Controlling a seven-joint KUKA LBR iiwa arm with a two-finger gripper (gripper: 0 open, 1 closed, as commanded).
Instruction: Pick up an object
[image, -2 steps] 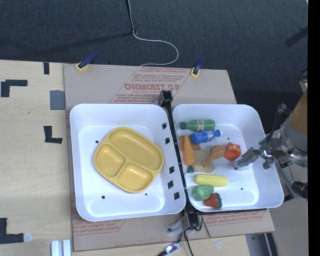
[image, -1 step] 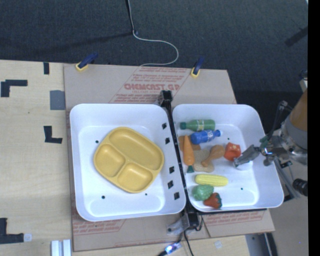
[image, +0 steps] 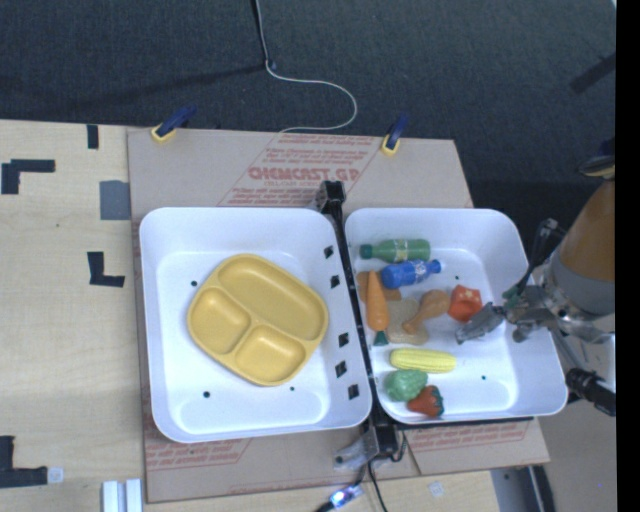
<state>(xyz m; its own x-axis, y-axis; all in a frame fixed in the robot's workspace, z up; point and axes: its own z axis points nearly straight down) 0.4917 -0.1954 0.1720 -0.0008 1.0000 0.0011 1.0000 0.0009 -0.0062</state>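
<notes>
1. From my station I saw the hand (image: 487, 324) reaching in over the right bin (image: 500, 232), low near the bin's right side. I could not tell how it was set (it read as a dark, blurred shape at that slant), and nothing showed between its tips.

2. The things to pick all lay in that right bin: a green bottle (image: 397, 249) and a blue bottle (image: 409, 271) near the top, a carrot (image: 376, 303) along the divider, a tan drumstick (image: 428, 308) in the middle, a red tomato (image: 464, 302) just beside the hand, then a corn cob (image: 422, 360), a green vegetable (image: 406, 383) and a red strawberry (image: 426, 401) near the front.

3. The tomato looked the nearest candidate, and I judged it round enough to roll away if touched off-centre.

4. The tomato and drumstick sat close together, so a descent there risked catching both, or shoving one into the other.

5. Working so near the bin's right wall, a tip could have struck the rim (a jolted bin would shift everything).

6. The yellow plate (image: 258, 318) in the left bin (image: 170, 240) sat well apart and posed no hazard.
</notes>
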